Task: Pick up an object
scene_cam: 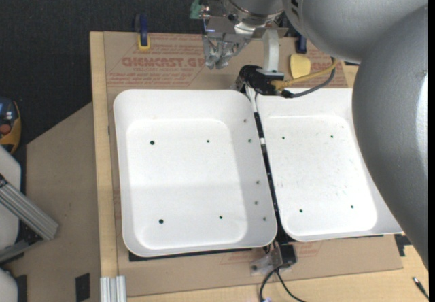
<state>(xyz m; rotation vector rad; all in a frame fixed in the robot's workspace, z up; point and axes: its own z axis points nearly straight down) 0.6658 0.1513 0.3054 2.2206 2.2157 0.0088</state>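
Much of what you need is covered. The arm (380,90) sweeps in over the bench's right side and hides the far-right corner and most of the right edge of the right bin (326,102), and the arm itself is cut off at the top and right of the view. Just beyond that bin's far edge a pale yellow piece (299,64) pokes out from under the arm; you cannot tell what it is or how far it runs. So you cannot tell where a thing to pick lies, which way it points, how its long axis runs, or how it sits relative to the claw. The claw (217,59) hangs over the brown printed board (163,61), beyond the far edge of the left bin (126,178), near that bin's far-right corner and outside both bins. It shows small, grey on grey, so you cannot tell whether it is open or closed. On the white floors you can make out small dark dots (151,143), four in each bin, set roughly in a square. A dark seam (265,164) runs between the bins from far edge to near edge. A blue-and-yellow clamp (142,32) sits on the board's far edge, towards its left corner.
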